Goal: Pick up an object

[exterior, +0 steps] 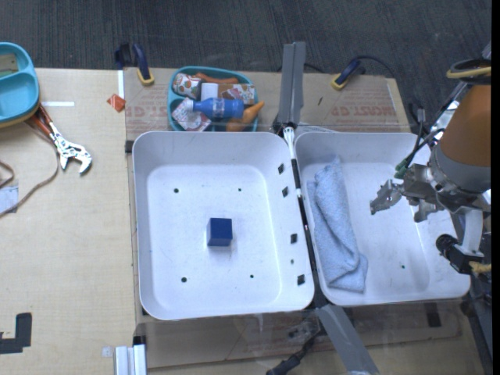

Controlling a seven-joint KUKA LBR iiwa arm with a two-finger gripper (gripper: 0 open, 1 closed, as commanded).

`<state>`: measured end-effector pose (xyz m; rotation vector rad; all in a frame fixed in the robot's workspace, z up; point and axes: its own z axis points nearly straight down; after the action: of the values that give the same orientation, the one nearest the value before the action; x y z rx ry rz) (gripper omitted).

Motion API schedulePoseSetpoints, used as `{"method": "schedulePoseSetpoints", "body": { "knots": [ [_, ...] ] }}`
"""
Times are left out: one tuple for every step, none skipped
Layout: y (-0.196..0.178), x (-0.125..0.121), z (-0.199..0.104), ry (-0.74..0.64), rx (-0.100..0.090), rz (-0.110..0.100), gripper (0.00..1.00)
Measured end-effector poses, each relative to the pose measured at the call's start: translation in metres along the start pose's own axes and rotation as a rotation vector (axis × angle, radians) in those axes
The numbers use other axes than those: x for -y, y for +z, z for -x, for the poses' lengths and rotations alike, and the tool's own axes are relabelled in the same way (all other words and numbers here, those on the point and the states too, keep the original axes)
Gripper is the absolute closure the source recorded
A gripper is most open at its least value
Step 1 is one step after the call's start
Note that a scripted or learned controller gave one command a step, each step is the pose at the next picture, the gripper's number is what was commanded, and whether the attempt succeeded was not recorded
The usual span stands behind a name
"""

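Observation:
A small blue cube (220, 231) rests on the floor of the left white bin (148, 209), near its middle. A light blue towel (337, 226) lies crumpled along the left side of the right white bin (406, 283). My gripper (401, 205) hangs over the right bin, to the right of the towel and apart from it. It is open, with nothing between its fingers (382, 198). The grey arm with its orange band (473, 123) comes in from the right edge.
Behind the bins stands a teal bowl (212, 100) holding several small items. A wrench (69, 153) and a teal tray (16, 80) lie on the wooden bench at left. Yellow clamps (143, 70) sit at the bench's back edge.

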<state>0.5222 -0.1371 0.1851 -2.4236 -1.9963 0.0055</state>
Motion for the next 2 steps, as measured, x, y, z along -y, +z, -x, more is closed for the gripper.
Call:
{"method": "schedulePoseSetpoints", "body": {
  "knots": [
    [0.0922,-0.0268,-0.0335,0.073,-0.001,0.006,0.0],
    [0.0922,-0.0269,-0.0335,0.073,-0.001,0.006,0.0]
  ]
}}
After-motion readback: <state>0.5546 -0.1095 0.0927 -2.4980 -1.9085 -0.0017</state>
